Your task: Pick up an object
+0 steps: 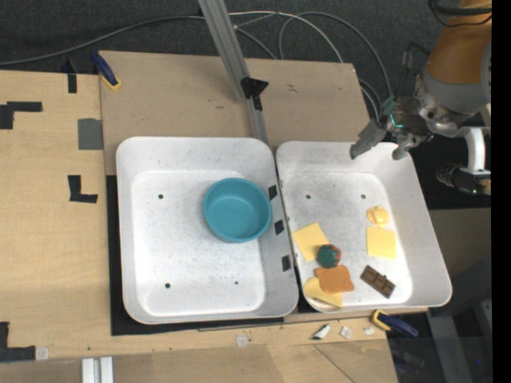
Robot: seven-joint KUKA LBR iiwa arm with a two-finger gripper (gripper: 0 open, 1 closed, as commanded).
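Note:
My gripper [380, 146] hangs over the far right corner of the right bin [343, 174], its two grey fingers spread open with nothing between them. Well in front of it, in the near half of that bin, lie several small items: a yellow square [310, 238], a green and red ball-like piece [328, 255], an orange toast-shaped piece [334, 279] on a pale yellow piece [318, 294], a brown chocolate bar [377, 281], a yellow slab [382, 242] and a small yellow lump [378, 215].
The left bin [152, 214] holds a blue bowl [236, 209]. A grey pole [231, 54] slants up from between the bins at the back. Cables run across the dark floor behind the bench. Small clips lie near the front edge [391, 322].

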